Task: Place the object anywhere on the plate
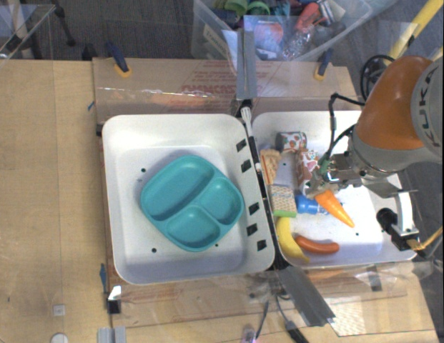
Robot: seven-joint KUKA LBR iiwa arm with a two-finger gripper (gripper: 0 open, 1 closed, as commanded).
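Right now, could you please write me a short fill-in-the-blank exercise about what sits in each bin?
1. The teal plate lies in the ___ bin.
2. The plate is divided into ___ compartments.
3. The banana lies beside a ___ hot dog in the right bin.
4. The gripper hangs over the ___ bin, near the orange carrot.

Missing words: left; three; red; right

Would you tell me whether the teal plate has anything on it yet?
Empty: the teal plate in the left bin shows three bare compartments.
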